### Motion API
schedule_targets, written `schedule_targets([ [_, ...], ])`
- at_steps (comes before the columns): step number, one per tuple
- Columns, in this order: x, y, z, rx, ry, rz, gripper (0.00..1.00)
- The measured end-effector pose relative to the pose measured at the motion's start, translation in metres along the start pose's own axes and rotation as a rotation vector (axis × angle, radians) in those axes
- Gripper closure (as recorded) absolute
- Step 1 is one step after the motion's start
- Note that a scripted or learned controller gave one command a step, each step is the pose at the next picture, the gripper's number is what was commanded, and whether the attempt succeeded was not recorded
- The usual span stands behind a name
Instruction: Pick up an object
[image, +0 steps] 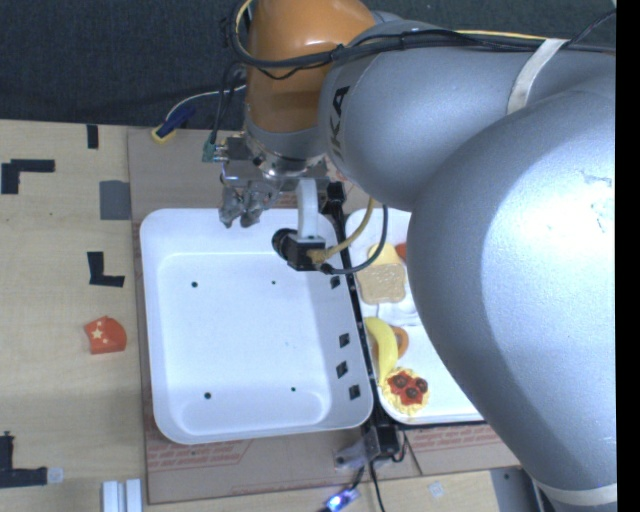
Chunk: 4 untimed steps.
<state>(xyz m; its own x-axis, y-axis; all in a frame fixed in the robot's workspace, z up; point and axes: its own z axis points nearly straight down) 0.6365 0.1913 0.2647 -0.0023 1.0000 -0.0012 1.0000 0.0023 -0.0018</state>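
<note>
1. here we are with the grey arm (480, 200) sweeping in from the right, its bulk covering much of the right bin (440, 412).
2. the gripper (240, 215) hangs over the far edge of the left bin (240, 340), just at the white rim, fingertips pointing down.
3. jaws: two short tips stand close together with a slim gap, so narrow rather than wide, and nothing sits between them. no grasp on show.
4. the things worth picking are in the right bin: a slice of toast (383, 284), a banana (383, 345) just near of it, and a small pizza piece (405, 388) near the front rim.
5. a red strawberry (105, 335) lies out on the bench (60, 300), well left of both bins.
6. my read: this is the reach step, no object picked up.
7. next move, as i judge it: the gripper is over a bare white floor, so it needs to swing right toward the food, spread its fingers, then drop squarely over one piece.
</note>
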Motion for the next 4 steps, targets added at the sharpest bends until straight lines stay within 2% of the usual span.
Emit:
schedule_targets([
  [1,0.044,0.033,-0.089,-0.008,0.004,-0.002,1.00],
  [2,0.042,0.031,-0.260,-0.010,0.004,-0.002,1.00],
  [3,0.041,0.011,-0.064,0.006,-0.002,0.003,1.00],
  [4,0.043,0.032,-0.189,-0.006,0.003,-0.001,1.00],
])
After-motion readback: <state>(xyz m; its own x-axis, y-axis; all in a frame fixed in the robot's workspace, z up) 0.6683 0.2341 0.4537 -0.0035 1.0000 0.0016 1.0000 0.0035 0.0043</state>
